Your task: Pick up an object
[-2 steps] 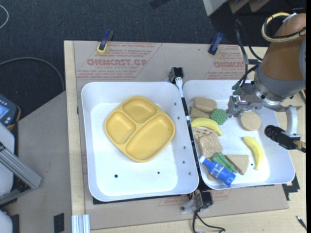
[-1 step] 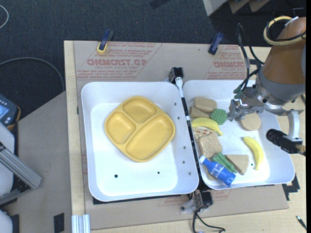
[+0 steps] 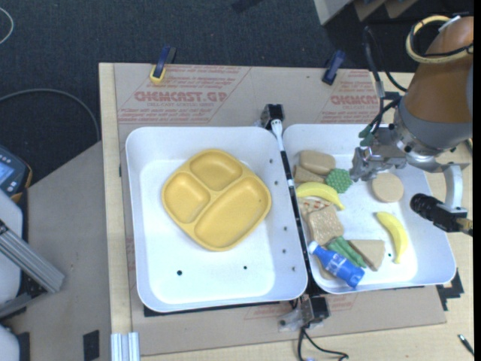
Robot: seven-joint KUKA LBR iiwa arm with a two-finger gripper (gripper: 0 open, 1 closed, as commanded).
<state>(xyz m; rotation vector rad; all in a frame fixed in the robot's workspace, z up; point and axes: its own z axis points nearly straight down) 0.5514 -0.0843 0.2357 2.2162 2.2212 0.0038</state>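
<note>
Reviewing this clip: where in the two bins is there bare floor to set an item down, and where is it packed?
Left bin: bare floor rings the yellow divided plate, widest along the near edge. Right bin: packed along the divider with bread, banana, blue bottle; a small gap lies between those and the second banana.

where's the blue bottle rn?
Right bin, near its front-left corner: the blue bottle lies tilted, beside the green beans and below the sandwich.

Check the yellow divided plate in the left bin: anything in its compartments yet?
Empty. All three compartments of the yellow plate show bare yellow; the food items lie in the right bin.
</note>
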